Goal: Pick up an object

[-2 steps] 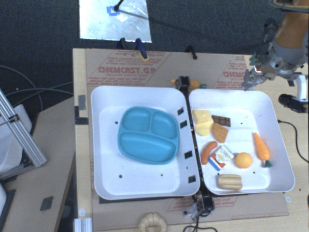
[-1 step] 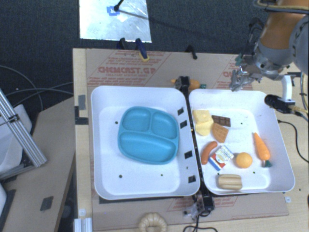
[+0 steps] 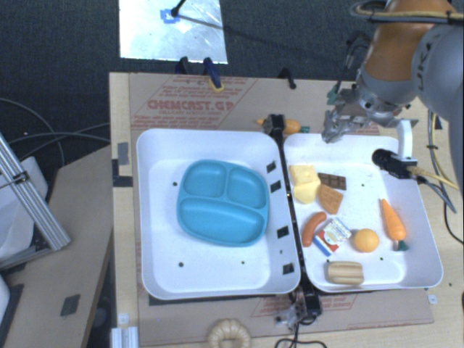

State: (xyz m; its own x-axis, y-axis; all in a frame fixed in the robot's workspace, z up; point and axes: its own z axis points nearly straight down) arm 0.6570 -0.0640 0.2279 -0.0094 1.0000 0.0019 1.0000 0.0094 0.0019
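Smooth tapered plastic carrot (image 3: 392, 220), round orange (image 3: 365, 240) in R bin (image 3: 424, 267); jaws' grip state unclear.

I see dark carpet floor (image 3: 58, 42), a shiny foil sheet (image 3: 172, 20) lying on it, cables (image 3: 43, 133) at left, aluminium frame rail (image 3: 29, 201) bottom-left.

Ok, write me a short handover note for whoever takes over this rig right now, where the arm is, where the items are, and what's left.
End effector: above the far edge of the right white bin, nothing seen held.
Items, all in the right bin: orange plastic carrot, round orange fruit, tan bread roll, red sausage, yellow cheese block, brown chocolate bar.
Left white bin: blue divided plate.
Done: no pick yet.
Left: descend, grasp one item, lift.
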